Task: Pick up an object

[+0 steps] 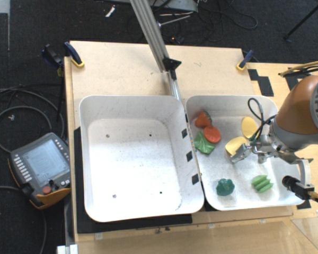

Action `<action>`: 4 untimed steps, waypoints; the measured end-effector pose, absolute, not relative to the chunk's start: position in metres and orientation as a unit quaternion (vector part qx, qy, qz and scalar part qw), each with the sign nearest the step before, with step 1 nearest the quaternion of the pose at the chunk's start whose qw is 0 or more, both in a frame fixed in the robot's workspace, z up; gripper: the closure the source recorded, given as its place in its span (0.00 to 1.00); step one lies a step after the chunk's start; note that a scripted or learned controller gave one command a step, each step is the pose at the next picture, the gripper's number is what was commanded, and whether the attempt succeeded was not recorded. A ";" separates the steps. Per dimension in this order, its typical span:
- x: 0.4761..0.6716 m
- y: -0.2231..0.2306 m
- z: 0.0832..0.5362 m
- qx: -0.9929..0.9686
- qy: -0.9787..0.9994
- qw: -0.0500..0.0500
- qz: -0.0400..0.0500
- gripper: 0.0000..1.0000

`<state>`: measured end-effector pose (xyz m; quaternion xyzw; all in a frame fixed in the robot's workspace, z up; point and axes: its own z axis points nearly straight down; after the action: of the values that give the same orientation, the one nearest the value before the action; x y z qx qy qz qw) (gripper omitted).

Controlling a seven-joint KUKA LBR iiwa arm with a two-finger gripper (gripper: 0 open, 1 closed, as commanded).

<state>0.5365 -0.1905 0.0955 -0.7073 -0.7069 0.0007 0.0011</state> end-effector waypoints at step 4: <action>0.548 -0.190 0.259 -0.706 -0.708 -0.003 -0.001 1.00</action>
<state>0.5482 -0.1900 0.2591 -0.7057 -0.7085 -0.0011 -0.0029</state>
